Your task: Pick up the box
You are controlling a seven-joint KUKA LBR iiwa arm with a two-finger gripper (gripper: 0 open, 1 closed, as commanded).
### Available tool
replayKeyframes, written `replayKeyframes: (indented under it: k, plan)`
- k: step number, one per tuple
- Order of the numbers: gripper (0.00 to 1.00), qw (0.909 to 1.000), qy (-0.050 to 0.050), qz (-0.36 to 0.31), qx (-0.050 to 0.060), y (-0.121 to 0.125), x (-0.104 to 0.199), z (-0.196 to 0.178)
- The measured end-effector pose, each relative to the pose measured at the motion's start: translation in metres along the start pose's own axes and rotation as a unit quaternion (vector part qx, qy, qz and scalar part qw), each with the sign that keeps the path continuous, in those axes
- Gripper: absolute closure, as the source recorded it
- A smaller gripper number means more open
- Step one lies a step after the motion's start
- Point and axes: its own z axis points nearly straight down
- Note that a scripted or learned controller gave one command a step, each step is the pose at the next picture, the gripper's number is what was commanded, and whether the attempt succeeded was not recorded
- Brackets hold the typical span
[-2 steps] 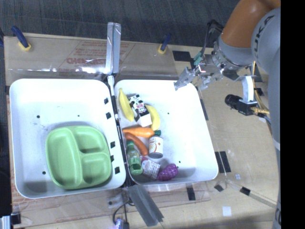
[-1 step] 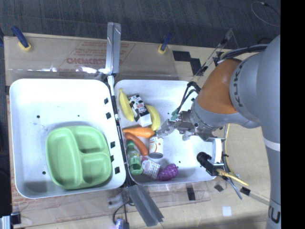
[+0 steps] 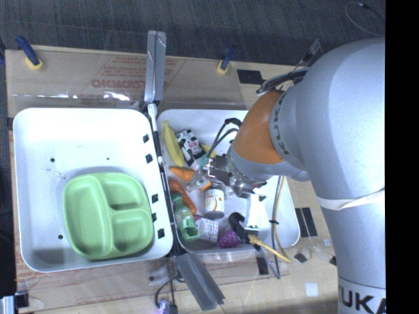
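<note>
Reaching arm (image 3: 340,142): we are seeing it leaning in from the right over the right bin, its orange band sitting above the clutter.
Gripper (image 3: 211,173): we are placing it low over the middle of the right bin, just above the carrot and the can. We are not able to tell whether it is wide or narrow, as the wrist is covering it from this slant.
Box (image 3: 190,145): we are taking the small black-and-white patterned carton as the box. It is lying in the right bin towards the far wall, just beside the banana, near the gripper but apart from it.
Right bin (image 3: 196,120): it is holding the banana (image 3: 171,144), carrot (image 3: 182,173), can (image 3: 214,203), a green item (image 3: 188,226), a purple bunch (image 3: 229,239) and a white labelled pack (image 3: 208,228), all crowding together.
Left bin (image 3: 39,142): it is carrying a green divided plate (image 3: 108,214), well apart from the work.
Done so far: we are judging that only the approach is in hand; nothing is showing as held, and the box is resting in the bin.
Left to do: we are expecting the gripper to need shifting towards the bin's far-left corner, settling over the box, closing on it and lifting it clear of the banana.
Doubt: we are noting that the white labelled pack could be the intended box instead; the view is not settling that.
</note>
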Motion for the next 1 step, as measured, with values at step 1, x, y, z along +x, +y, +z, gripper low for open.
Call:
replayKeyframes:
  k: [1]
  plan:
    - [1.00,1.0000,0.000,-0.002,0.002,-0.0006,-0.0002,-0.0091]
